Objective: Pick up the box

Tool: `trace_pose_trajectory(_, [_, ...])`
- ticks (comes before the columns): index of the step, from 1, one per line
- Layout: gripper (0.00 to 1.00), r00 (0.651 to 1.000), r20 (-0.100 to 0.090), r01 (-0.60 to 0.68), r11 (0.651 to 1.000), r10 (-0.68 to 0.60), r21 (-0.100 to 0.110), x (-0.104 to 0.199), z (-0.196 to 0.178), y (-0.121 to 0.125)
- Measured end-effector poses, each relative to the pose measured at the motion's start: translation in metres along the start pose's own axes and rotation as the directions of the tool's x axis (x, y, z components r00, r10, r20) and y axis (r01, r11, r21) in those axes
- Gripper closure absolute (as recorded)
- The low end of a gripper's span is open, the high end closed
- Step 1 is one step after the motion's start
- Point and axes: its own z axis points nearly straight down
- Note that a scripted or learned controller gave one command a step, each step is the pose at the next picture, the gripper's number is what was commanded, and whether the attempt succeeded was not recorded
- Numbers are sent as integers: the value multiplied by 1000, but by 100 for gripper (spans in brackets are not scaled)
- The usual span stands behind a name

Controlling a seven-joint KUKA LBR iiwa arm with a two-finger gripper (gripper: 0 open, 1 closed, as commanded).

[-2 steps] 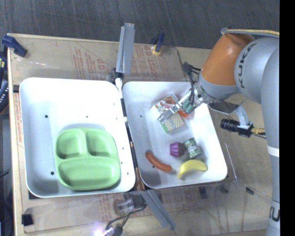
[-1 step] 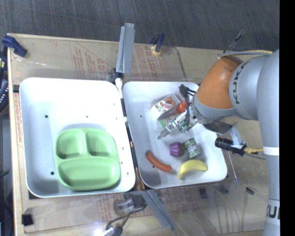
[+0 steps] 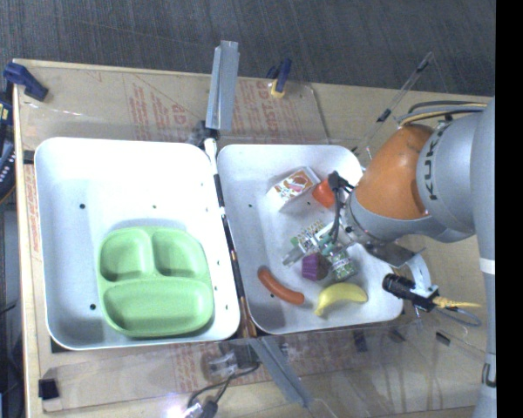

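Arm is hovering low over the right bin (image 3: 244, 233), box not picked yet.

The box (image 3: 295, 185) is lying flat near the bin's back wall, beside an orange-red item (image 3: 323, 193). The gripper (image 3: 324, 252) is sitting well in front of it, down in the clutter by a purple piece (image 3: 313, 267), near the banana (image 3: 340, 296) and the sausage (image 3: 281, 286). Can't tell the jaw state, wrist is blocking it. Judging it's off target: needs to be shifting back toward the box. The green tray (image 3: 154, 282) is sitting in the left bin (image 3: 61, 172).
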Motion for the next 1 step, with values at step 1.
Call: trace_pose_trajectory(1, [100, 1000, 3, 3, 1000, -3, -1, -2, -11, 1])
